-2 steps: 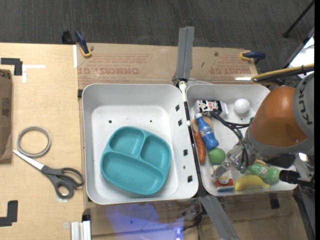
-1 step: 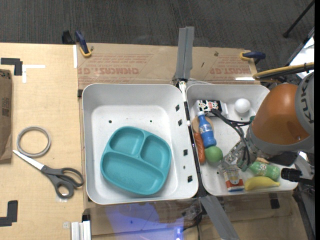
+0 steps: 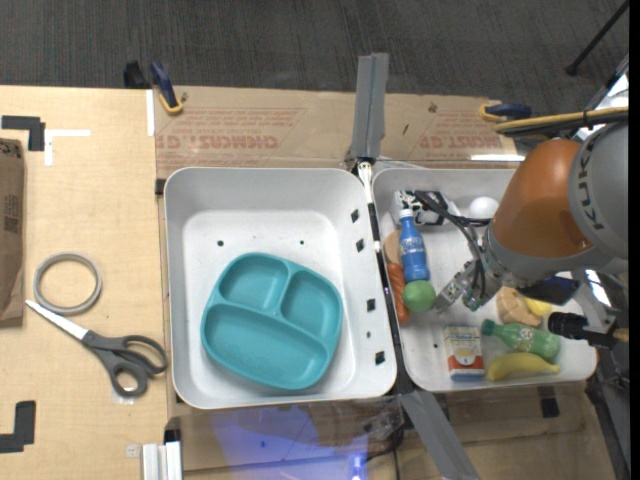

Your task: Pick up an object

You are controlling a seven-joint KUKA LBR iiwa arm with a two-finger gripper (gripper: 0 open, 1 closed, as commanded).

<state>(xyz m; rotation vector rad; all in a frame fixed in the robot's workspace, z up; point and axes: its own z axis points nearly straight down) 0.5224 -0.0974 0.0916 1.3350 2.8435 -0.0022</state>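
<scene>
A robot's pincer [image 3: 462, 290], its grip state indiscernible, hovers beside a green ball [image 3: 419, 295], likely light, smooth, best pinched across its middle.

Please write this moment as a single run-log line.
end effector: in right bin, beside green ball | nothing visibly held | teal plate: in left bin

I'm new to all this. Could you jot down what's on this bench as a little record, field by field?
left bin: teal divided plate
right bin: blue bottle, green ball, green bottle, banana, small carton, white ball
arm: reaching over right bin
gripper: low beside green ball
bench, left: scissors, tape roll
</scene>
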